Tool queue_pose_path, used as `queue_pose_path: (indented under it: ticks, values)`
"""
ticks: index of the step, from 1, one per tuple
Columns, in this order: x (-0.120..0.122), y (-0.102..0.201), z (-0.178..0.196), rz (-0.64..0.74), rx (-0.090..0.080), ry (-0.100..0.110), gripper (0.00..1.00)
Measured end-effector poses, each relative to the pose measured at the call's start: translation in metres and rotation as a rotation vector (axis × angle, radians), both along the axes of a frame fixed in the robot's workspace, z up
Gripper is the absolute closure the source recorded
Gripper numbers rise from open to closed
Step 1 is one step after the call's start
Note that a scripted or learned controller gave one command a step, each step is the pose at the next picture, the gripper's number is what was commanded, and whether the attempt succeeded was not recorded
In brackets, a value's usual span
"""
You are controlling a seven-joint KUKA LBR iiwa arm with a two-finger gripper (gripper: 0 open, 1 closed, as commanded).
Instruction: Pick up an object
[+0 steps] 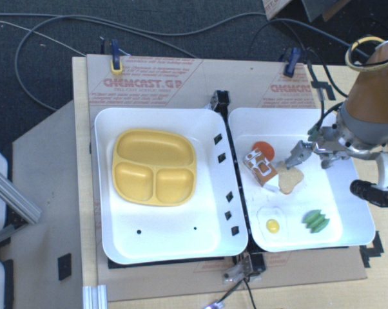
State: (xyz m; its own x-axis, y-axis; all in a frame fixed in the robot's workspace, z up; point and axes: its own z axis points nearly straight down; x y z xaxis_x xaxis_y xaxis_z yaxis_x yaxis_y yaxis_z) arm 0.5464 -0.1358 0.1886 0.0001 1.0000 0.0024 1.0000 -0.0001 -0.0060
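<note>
Camera view shows you the gripper (291, 163) low in the right bin (349, 237), its spread fingers holding nothing, poised just above the tan bread-like piece (290, 181) beside the orange-and-white toy (260, 164), presumably to straddle it.

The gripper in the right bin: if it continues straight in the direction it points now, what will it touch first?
Probably the tan bread-like piece, which lies just below-left of the gripper. The orange-and-white toy sits beyond it. Height above the bin is unclear.

arm (372, 89): cut off at right edge | pincer (291, 164): finger gap too small to tell
</note>
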Motion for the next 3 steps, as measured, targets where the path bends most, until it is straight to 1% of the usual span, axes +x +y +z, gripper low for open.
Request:
queue_pose_path:
  ticks: [1,2,3]
  values:
    - [0.006,0.008,-0.051,0.0,0.0,0.0,0.0]
    - [0.008,0.007,-0.037,-0.001,-0.001,-0.006,1.0]
    - [0.005,0.002,0.025,0.0,-0.004,-0.012,1.0]
